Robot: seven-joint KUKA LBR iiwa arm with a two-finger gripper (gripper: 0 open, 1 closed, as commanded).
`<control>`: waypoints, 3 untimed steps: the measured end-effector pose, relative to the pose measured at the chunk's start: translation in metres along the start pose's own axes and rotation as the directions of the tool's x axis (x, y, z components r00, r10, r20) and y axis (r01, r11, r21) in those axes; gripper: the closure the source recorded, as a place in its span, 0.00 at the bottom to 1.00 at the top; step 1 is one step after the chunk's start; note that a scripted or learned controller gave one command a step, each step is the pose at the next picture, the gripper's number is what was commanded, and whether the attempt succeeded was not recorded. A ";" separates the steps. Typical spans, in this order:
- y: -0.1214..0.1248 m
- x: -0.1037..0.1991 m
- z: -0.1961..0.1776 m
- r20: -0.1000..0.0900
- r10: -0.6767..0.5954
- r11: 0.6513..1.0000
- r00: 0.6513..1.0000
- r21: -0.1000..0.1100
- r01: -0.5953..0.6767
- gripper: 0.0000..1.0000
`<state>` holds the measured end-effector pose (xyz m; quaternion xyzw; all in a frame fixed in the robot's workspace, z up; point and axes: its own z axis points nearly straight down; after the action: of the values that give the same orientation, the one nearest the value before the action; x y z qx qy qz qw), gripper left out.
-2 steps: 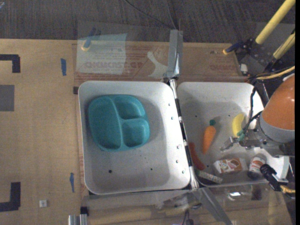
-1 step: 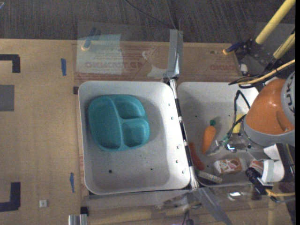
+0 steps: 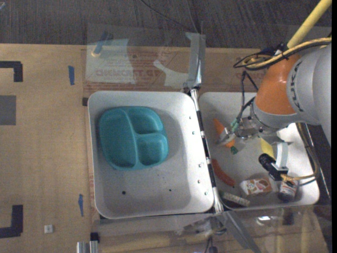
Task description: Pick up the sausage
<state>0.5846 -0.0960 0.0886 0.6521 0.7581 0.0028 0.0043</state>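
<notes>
camera view: two white bins sit side by side on the wooden bench (image 3: 42, 141). the left bin (image 3: 142, 191) holds a teal divided plate (image 3: 134, 137), lying flat toward that bin's far left corner, with bare white floor between it and the bin's near edge.

the arm (image 3: 279, 94), grey with an orange band, comes in over the right bin (image 3: 216, 104) from its right edge. the gripper (image 3: 230, 137) hangs low over the middle left of that bin. whether the pincer is released or clenched cannot be told from this angle, and nothing can be seen held in it. a small orange and green bit (image 3: 233, 147) shows just below it; touching or apart cannot be told.

the sausage (image 3: 223, 174), a slim red-orange piece, lies on the floor of the right bin close to its left wall, slanting from that wall toward the near edge. it lies nearer the bin's near edge than the gripper and apart from it.

an orange carrot-shaped piece (image 3: 218, 126) lies beside the gripper, toward the bin's left wall. a dark bar (image 3: 235, 198) lies along the near edge by the near left corner. a small packet (image 3: 256, 186) lies beside it toward the middle of the near edge, and a dark jar (image 3: 287, 190) stands near the near right corner. a yellow piece (image 3: 266, 146) lies right of the gripper.
</notes>
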 end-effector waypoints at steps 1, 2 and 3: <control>-0.040 0.009 -0.001 -0.003 0.006 1.000 1.000 0.003 -0.006 0.00; -0.103 0.010 -0.001 -0.003 0.063 0.998 0.998 0.003 -0.063 0.00; -0.103 0.010 -0.001 -0.003 0.063 0.998 0.998 0.003 -0.063 0.00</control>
<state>0.4815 -0.1015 0.0887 0.6757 0.7371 0.0031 0.0021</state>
